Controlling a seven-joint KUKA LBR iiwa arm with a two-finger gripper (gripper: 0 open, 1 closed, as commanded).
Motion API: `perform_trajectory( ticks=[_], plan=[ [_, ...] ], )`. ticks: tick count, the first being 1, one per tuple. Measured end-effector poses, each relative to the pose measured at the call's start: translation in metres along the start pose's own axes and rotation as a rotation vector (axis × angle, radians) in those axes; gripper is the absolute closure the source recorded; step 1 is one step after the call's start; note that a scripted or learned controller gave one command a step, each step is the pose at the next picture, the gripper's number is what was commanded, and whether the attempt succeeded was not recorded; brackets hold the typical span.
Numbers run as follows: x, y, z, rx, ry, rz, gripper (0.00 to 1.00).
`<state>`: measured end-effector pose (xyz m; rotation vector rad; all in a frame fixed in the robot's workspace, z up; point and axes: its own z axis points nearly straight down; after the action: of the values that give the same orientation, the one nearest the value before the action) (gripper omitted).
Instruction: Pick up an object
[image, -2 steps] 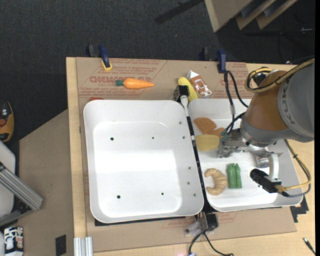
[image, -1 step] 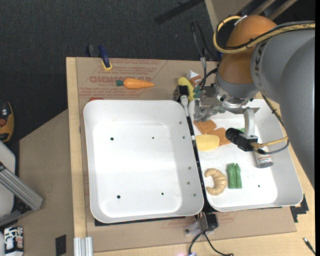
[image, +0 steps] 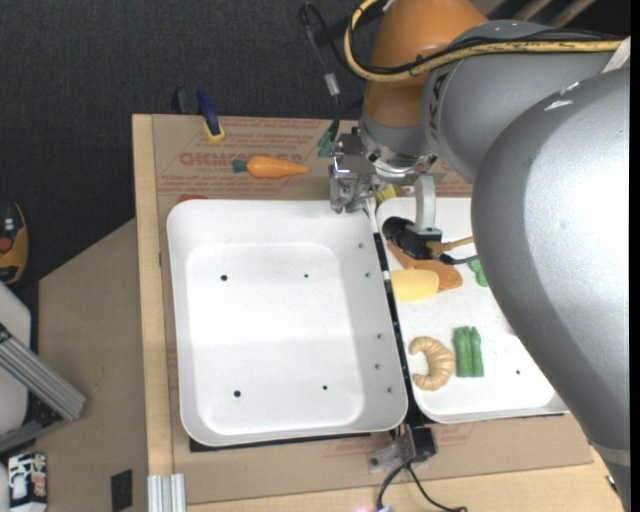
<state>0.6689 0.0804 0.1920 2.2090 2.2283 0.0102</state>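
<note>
My gripper (image: 348, 193) hangs over the back right corner of the left white bin (image: 183, 300), close to the divider between the bins. Nothing shows in its grasp. In the right white bin (image: 500, 398) lie a yellow rounded piece (image: 415, 287) on a flat orange piece (image: 447, 276), a tan croissant (image: 432, 362) and a green bundle (image: 468, 352) beside it. These things sit to the right of and nearer than the gripper. The arm hides much of the right bin.
An orange carrot (image: 276, 168) lies on the cardboard behind the left bin, left of the gripper. A blue and yellow clip (image: 209, 116) sits at the cardboard's back edge. A small green bit (image: 478, 273) shows by the arm's edge.
</note>
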Motion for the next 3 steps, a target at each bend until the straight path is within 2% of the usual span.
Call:
perform_trajectory(
  ticks=[1, 3],
  plan=[
    [0.006, -0.002, -0.030, 0.002, -0.002, 0.007, 1.00],
    [0.150, -0.001, -0.073, 0.002, 0.002, 0.001, 1.00]
  ],
)
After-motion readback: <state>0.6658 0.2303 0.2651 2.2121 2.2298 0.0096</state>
